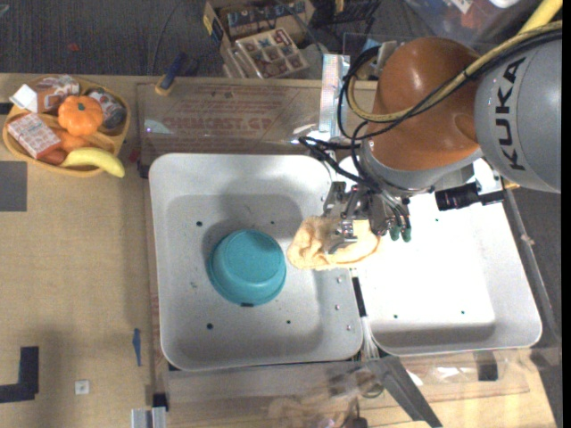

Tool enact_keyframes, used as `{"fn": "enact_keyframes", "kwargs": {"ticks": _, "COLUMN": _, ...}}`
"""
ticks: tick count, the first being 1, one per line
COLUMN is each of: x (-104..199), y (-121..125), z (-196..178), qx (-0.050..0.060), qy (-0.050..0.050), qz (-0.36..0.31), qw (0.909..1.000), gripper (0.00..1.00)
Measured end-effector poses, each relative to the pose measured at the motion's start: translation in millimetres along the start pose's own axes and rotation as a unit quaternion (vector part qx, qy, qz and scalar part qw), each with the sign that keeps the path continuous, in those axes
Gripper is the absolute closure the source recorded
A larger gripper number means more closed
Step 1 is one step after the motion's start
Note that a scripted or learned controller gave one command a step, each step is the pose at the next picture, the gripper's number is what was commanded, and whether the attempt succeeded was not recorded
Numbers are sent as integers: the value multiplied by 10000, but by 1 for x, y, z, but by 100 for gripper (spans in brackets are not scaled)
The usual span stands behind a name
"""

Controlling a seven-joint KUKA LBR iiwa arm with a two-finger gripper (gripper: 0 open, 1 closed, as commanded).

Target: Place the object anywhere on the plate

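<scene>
The object (314, 250), a limp pale-yellow item that looked like a soft cloth or a floppy toy, was seen at the right edge of the left bin (178, 181), draped partly over the divide toward the right bin (464, 301). The gripper (343, 234) was positioned directly upon it, low at that edge, and whether it was open, closed or gripping the yellow item could not be told, since the metal parts and the folds of the item overlapped. The plate (248, 267), judged to be the round teal dish lying near the middle of the left bin's floor, was just beside the yellow object but apart from it, and nothing was seen resting on it. The task was therefore judged to be at its early stage: a secure pick had not been confirmed, and the lift, the short carry toward the bin's centre and the release onto the dish all remained to be done. As for writing, the letters "KUKA" were read on the grey arm (526, 105) at the upper right. Faint lettering was seen on the wooden board (232, 119) behind the left bin, but it was too blurred to be read. Printed packets in the fruit basket (64, 127) at the bench's far left corner were likewise illegible.
</scene>
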State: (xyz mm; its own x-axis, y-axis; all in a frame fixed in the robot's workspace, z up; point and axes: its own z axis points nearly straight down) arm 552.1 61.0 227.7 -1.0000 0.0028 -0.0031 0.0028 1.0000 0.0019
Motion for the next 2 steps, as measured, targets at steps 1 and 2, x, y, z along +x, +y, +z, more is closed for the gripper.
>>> {"fn": "enact_keyframes", "kwargs": {"ticks": 1, "x": 40, "y": 31, "z": 2, "qx": 1, "qy": 7, "qz": -13, "qw": 10000, "gripper": 100}}
{"fn": "enact_keyframes", "kwargs": {"ticks": 2, "x": 40, "y": 31, "z": 1, "qx": 0, "qy": 3, "qz": -10, "qw": 10000, "gripper": 0}}
